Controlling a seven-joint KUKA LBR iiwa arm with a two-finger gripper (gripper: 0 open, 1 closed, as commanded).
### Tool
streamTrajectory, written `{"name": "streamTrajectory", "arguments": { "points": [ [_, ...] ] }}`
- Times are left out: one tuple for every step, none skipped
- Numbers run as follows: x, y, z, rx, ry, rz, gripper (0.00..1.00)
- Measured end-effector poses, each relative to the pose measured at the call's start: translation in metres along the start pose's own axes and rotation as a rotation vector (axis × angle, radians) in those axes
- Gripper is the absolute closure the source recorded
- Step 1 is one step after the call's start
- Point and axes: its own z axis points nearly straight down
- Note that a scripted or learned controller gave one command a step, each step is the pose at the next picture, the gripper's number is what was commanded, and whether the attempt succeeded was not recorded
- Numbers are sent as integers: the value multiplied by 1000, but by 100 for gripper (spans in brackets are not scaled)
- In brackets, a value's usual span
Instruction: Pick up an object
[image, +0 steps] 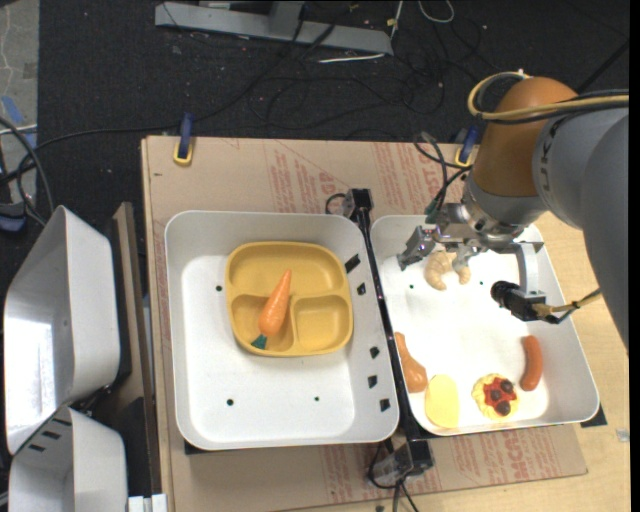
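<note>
While the gripper (447, 262) hangs low in the right bin (575, 350), a pale lump (438, 271) sits directly under it; grip state cannot be told.

Two smooth white plastic bins (200, 400), faint sheen, yellow divided plate (320, 262) of satin plastic, glossy orange toy carrot (275, 303), glossy toy sausage (531, 362), bench top (270, 175) of matt printed cardboard, arm (560, 150) of smooth grey metal.
</note>
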Motion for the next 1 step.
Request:
{"name": "streamTrajectory", "arguments": {
  "points": [
    [1, -1, 54, 0, 0, 0, 0]
  ]
}}
